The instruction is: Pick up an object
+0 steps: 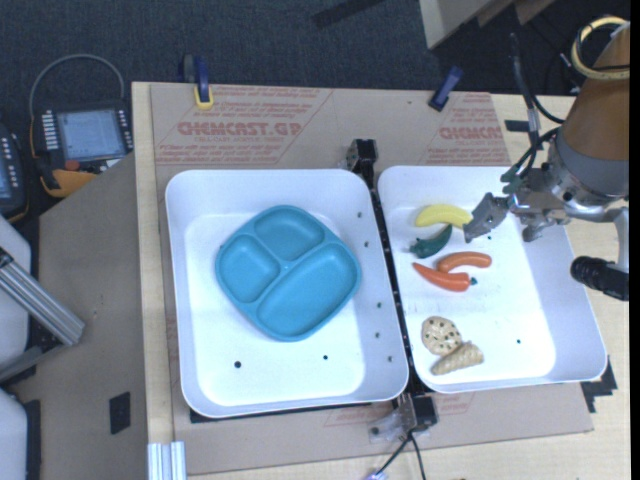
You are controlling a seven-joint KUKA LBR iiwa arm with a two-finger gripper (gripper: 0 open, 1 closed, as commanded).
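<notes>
Tabletop [250, 118] of brown board carries two white bins side by side. Arm reaches in from right, wrist low over right bin [560, 348]; gripper [505, 213] sits at far side, whether open or closed I cannot tell. Just left: yellow banana [443, 214], green piece [432, 242], two red-orange peppers [455, 269]. Nearer: cookie [439, 333], cone [456, 357]. Left bin [190, 298] holds blue divided plate [288, 271]. Right bin's near-right corner bare.

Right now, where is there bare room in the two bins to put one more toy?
Right bin: bare floor on the right, past the red chili peppers, cookie and cone. Left bin: bare strips around the blue divided plate, widest along the near edge. Crowded: beside the divider, where the banana and green piece lie, close to the gripper.
</notes>
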